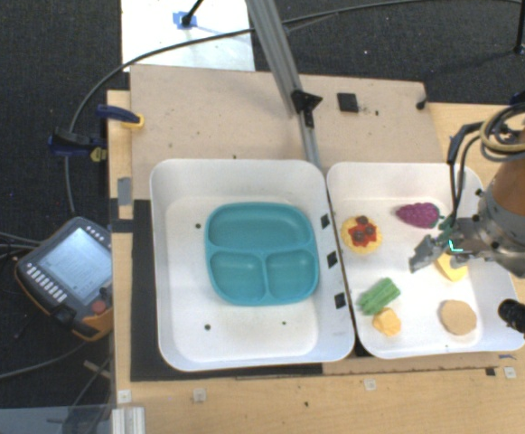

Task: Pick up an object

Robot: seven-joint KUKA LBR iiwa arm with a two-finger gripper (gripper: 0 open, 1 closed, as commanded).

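The right bin (pixel 398 172) holds several small objects: a purple piece (pixel 417 213), a round yellow and red piece (pixel 362 233), a green piece (pixel 379 294), a small orange block (pixel 387 322) and a tan disc (pixel 458 316). A yellow piece (pixel 454 270) lies at the bin's right side, partly covered by my gripper (pixel 435 255). The gripper hangs low over the bin, right at that yellow piece, below the purple piece. I cannot make out whether anything is gripped.
The left bin (pixel 176 333) holds a teal divided plate (pixel 262 251). A handheld control unit (pixel 63 277) lies off the bench to the left. A slanted metal pole (pixel 280 52) and cables cross the back of the bench.
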